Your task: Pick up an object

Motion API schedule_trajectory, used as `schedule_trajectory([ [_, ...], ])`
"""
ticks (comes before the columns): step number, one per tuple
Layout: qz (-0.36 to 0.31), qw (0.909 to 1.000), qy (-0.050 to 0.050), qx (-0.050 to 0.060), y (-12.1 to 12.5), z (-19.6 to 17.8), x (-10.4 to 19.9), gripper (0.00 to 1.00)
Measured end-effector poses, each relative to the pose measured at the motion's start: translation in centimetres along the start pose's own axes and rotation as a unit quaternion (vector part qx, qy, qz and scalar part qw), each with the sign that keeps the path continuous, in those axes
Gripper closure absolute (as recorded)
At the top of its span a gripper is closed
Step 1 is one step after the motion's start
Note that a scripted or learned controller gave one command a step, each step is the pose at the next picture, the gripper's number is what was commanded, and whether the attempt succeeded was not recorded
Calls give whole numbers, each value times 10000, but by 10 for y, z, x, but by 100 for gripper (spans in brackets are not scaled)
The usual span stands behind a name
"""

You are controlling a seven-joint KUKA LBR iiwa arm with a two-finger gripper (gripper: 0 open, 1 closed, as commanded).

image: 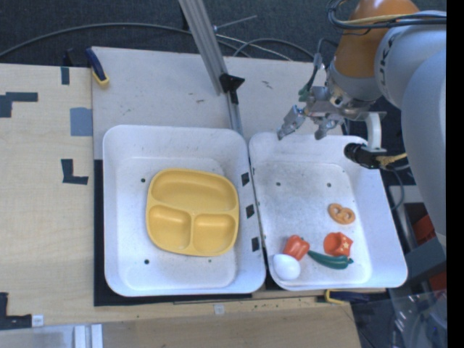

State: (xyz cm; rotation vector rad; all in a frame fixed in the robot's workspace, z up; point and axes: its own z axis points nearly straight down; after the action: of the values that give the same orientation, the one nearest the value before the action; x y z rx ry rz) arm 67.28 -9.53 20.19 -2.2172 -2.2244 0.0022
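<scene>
While the gripper (pixel 305 127) hung open and held nothing over the right bin (pixel 377 187), no writing was readable.
Toy foods lay near its front: pretzel (pixel 341 213), egg (pixel 286 267).

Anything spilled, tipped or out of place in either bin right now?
Nothing stands out. The yellow divided plate lies flat in the left bin; the toy foods cluster in the right bin's near corner, the pretzel slightly apart.
</scene>
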Motion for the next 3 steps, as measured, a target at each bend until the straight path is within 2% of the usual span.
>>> schedule_trajectory([
  [1, 2, 10000, -3, 1, 0, 0, 0, 0],
  [2, -1, 10000, -3, 22, 6, 47, 5, 0],
  [3, 10, 10000, -5, 31, 1, 98, -4, 0],
])
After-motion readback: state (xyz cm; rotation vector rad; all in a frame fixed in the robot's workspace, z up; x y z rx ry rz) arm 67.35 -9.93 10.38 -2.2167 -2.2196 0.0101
